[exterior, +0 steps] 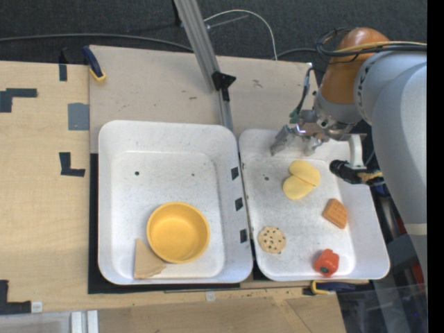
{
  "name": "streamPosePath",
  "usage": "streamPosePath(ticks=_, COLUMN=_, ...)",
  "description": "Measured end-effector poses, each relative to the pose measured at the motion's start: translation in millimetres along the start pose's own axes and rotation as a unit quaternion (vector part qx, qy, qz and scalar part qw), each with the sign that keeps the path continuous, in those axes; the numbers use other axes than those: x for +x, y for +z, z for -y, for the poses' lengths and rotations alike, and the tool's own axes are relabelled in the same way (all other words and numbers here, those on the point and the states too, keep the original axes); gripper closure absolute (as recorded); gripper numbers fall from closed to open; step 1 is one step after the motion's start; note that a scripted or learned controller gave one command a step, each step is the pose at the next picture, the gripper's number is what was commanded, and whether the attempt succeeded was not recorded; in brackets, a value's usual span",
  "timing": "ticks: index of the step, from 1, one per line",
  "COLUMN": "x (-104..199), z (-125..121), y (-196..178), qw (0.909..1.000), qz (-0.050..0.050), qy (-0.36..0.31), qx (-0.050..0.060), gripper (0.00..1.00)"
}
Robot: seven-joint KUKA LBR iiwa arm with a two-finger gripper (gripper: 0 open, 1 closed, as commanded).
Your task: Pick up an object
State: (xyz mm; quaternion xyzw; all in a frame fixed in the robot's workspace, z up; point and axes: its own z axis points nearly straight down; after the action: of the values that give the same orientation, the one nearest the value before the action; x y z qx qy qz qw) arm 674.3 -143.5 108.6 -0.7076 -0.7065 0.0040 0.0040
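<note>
The gripper (298,141) hangs over the far end of the right bin (368,254), close to the bin's back rim and low above the white floor. Whether it is spread or pressed together cannot be told from this slant, and nothing can be seen caught in it. Above it the grey arm (395,116) with its orange band (347,68) comes in from the right side of the view. Nearest the gripper, just in front of it on the bin floor, lies a pale yellow two-lobed piece (301,180) — apart from the gripper, not touching it. Farther toward the near end, a small orange-brown block (335,214) sits near the right wall, a round speckled cookie (271,240) lies close to the left wall, and a red-orange rounded thing (327,261) rests by the near right corner. All four are well separated from one another. The left bin (111,186) stands right against the right one, their rims meeting along the middle. It holds a yellow bowl (177,232), upright, toward its near side, and a tan wedge (146,262) lies at the bowl's near left edge, partly tucked beneath it. Behind the bins a slanted metal pole (198,30) comes down to the bench (41,186) — its foot is just behind the seam between the two bins.
</note>
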Motion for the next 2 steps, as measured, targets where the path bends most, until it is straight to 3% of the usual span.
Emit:
streamPosePath(ticks=1, x=0.7, z=1.0, y=-6.6, qw=1.0, qz=0.0, qy=-0.001, qx=0.002, gripper=1.0)
streamPosePath(ticks=2, x=-8.2, z=-2.6, y=-60.9, qw=1.0, qz=0.001, qy=-0.002, qx=-0.008, gripper=1.0)
